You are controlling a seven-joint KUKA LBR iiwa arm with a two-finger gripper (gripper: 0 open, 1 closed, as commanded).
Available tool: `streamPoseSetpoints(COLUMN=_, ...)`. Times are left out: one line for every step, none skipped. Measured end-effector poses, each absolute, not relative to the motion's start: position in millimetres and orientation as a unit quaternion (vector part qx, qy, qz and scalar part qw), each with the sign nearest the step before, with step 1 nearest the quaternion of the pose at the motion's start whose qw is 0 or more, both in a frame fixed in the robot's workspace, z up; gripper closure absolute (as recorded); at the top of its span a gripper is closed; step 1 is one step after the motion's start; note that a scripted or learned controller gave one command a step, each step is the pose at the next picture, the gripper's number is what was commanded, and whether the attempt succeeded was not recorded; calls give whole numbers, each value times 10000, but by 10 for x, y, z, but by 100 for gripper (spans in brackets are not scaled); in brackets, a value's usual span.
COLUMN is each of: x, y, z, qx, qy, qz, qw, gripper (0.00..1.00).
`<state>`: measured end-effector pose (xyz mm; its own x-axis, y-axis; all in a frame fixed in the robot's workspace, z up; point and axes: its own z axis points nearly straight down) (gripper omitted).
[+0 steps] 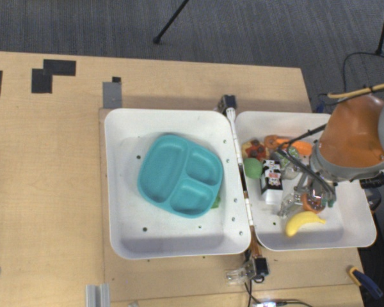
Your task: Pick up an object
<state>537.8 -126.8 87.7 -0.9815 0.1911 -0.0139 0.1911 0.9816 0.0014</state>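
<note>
My gripper (pixel 305 199) hangs low inside the right bin (pixel 345 235), just above a yellow banana (pixel 303 222) near the bin's front wall. Something reddish-brown shows at the fingertips, but I cannot tell whether it is held. A black-and-white box (pixel 272 174) lies to the gripper's left, with a green ball (pixel 251 167) beside it. Orange and red toys (pixel 269 147) are piled at the bin's back. The arm's orange band (pixel 353 133) covers the bin's right part.
The left bin (pixel 125 235) holds a teal divided plate (pixel 180 174) with a bit of green peeking from under its front right edge. A metal divider (pixel 238 165) separates the bins. Cables and clips lie at the bench's front edge (pixel 253 270).
</note>
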Motion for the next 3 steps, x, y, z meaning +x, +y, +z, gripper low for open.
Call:
streamPoseSetpoints(x=6027, y=-1035, z=869, qx=-958, qy=9954, qz=-2, qw=47, gripper=0)
streamPoseSetpoints(x=5798, y=-909, z=890, qx=-833, qy=9965, qz=-55, qw=86, gripper=0)
streamPoseSetpoints(x=6122, y=-1303, z=867, qx=-949, qy=9955, qz=-8, qw=35, gripper=0)
